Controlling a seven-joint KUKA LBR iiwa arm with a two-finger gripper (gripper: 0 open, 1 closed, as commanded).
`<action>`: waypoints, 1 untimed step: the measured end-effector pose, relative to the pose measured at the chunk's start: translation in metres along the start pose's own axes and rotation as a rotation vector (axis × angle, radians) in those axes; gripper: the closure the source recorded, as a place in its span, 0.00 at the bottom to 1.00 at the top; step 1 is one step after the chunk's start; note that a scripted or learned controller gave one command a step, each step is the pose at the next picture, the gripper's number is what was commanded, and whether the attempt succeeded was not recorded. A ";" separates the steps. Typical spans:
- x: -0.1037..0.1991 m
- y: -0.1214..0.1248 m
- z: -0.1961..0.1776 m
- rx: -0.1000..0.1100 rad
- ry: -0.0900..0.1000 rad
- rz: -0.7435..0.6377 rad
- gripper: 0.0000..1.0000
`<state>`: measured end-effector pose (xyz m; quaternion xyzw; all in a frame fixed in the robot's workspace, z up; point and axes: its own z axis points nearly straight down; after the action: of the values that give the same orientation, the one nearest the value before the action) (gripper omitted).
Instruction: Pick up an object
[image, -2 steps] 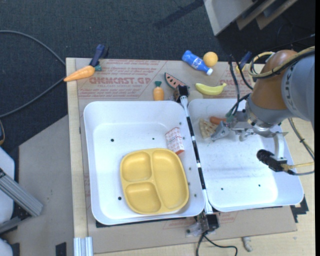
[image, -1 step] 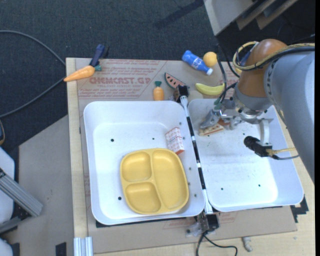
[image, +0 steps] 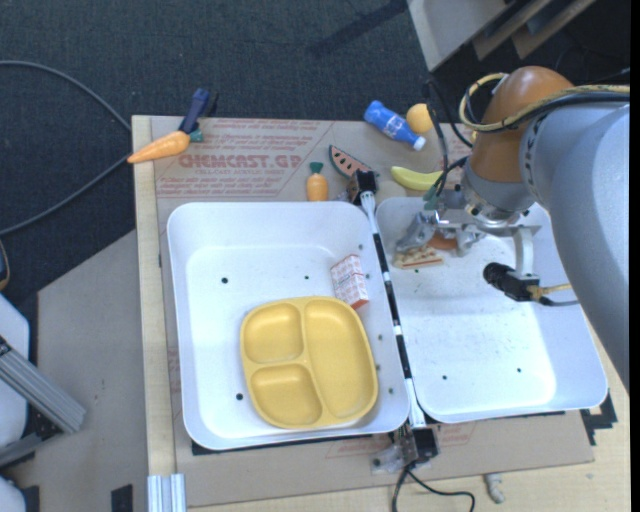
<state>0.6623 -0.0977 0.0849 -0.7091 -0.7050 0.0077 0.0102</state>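
Observation:
My gripper (image: 428, 236) is low in the far left corner of the right bin (image: 500, 370). Just beneath it a flat tan and orange piece (image: 418, 260) lies on the bin floor, partly covered by the gripper. In the left bin (image: 200, 300) a yellow divided plate (image: 305, 360) lies flat, with a small red and white packet (image: 350, 280) past its far right corner.
On the cardboard behind the bins lie a carrot (image: 160, 148), a blue marker (image: 197, 104), a small orange toy (image: 317, 185), a watermelon slice (image: 345, 160), a blue bottle (image: 392, 122), a lemon (image: 420, 118) and a banana (image: 415, 178). The arm fills the right side.

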 end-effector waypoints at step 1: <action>0.001 0.004 -0.002 -0.025 -0.004 -0.006 0.00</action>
<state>0.6663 -0.0963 0.0872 -0.7070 -0.7072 0.0002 0.0001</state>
